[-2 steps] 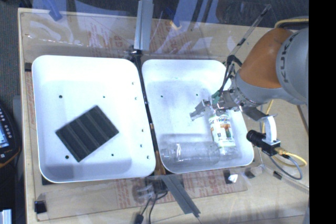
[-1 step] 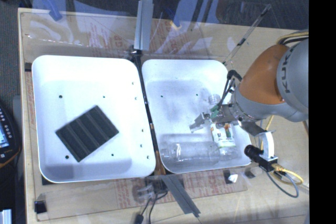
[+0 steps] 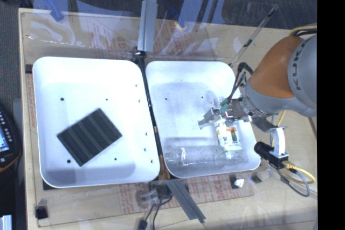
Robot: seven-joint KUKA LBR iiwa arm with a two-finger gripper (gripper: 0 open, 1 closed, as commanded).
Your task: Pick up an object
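Two bins sit side by side on the bench point(image 3: 32, 29). The left bin point(image 3: 48, 70) holds a ridged flat panel point(image 3: 89, 136), lying at a slant in its near half. The right bin point(image 3: 161, 75) holds a clear plastic bottle point(image 3: 197, 156) lying on its side along its near wall, and a small labelled bottle point(image 3: 229, 138) just right of that, touching or nearly so. The gripper point(image 3: 211, 116) hangs over the right bin, just behind the labelled bottle; the arm point(image 3: 280, 81) enters across the bin's right wall.

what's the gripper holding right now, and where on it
Cannot be told. The gripper is low in the right bin, just above a small white bottle, but no object is visibly between its fingers.
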